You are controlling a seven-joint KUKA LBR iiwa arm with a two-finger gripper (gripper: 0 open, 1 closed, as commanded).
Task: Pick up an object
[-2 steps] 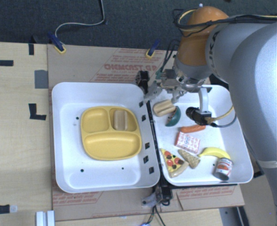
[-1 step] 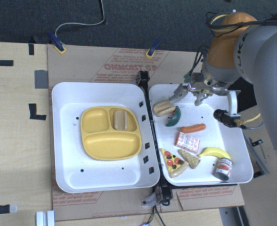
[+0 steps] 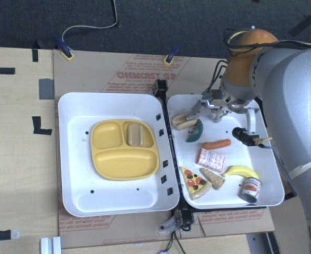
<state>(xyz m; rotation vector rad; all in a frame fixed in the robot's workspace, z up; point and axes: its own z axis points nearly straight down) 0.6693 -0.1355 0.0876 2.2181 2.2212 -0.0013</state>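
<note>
Here, open jaws [image 3: 198, 111] just above the tan bread-like piece [image 3: 183, 121] in right bin [image 3: 274, 165].

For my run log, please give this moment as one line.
gripper: over right bin, far edge | nearest: bread roll, green toy | grasp: not seen | yellow tray: left bin

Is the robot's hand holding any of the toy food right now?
It cannot be told. The gripper sits low in the right white bin, just beside the tan bread-shaped toy, but the view is too blurred to show whether anything is gripped.
</note>
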